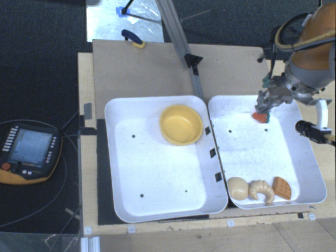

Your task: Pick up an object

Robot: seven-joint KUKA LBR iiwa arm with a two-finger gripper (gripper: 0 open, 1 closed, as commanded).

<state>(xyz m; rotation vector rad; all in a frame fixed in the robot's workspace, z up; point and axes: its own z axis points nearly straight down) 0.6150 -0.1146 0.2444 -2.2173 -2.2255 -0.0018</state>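
Gripping a small red thing (260,117), the pincer (262,108) hangs over the far part of the right bin (302,156), close to its back wall. Its dark fingers point down and are closed around the top of the red thing, which peeks out below them. That red thing is bright, a bit orange-red, rounded, and very small; I cannot tell what kind of toy it is, or whether it touches the bin floor. Now from big to small. The brown bench (226,70) holds both white bins side by side. The left bin (152,188) is the bigger looking one, and the right bin sits touching it along the middle. The grey arm (310,51) with its orange band comes in from the right, above the right bin. A yellow bowl (181,124) sits upright in the far right part of the left bin, near the middle edge. Three small food toys lie in a row along the near wall of the right bin: a pale round bun (237,188), a tan croissant (262,190) just beside it, and an orange-brown waffle piece (281,188) next to that. Off to the left, on the dark floor, lies a control pad (29,152) with a screen.
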